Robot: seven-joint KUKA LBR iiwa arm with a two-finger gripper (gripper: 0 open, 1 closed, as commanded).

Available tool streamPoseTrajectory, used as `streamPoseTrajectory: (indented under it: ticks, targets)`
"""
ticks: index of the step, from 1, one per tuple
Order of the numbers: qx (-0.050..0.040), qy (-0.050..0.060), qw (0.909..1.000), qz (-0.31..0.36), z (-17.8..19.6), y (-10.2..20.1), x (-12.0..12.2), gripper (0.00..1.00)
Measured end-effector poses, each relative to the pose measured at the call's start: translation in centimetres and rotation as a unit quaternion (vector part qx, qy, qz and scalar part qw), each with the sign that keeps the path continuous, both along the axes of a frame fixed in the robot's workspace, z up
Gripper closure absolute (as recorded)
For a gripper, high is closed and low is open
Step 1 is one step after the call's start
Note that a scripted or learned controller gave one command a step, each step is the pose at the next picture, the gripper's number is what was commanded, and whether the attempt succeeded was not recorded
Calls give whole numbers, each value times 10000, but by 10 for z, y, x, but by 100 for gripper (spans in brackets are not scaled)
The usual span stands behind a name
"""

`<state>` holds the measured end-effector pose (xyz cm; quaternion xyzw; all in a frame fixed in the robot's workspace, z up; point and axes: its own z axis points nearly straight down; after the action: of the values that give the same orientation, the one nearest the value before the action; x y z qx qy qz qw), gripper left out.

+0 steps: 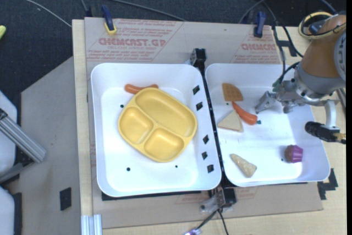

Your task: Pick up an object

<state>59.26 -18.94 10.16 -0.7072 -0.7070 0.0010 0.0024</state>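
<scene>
Two white bins sit side by side on a bench. Over the right bin, the gripper hangs open and empty. An orange carrot lies just left of it, slanting toward the bin's near edge.

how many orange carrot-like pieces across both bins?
2. One carrot lies in the right bin, upper left part, between the tan wedges. The other carrot is in the left bin, partly under the yellow tray's far edge. More could be hidden beneath the tray.
</scene>
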Motion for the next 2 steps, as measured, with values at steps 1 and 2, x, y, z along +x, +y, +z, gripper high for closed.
streamPoseTrajectory:
  ticks: [1, 2]
  targets:
    - [-1, -4, 10000, 3, -18, 1, 0, 0]
    - [-2, -26, 10000, 3, -5, 1, 1, 100]
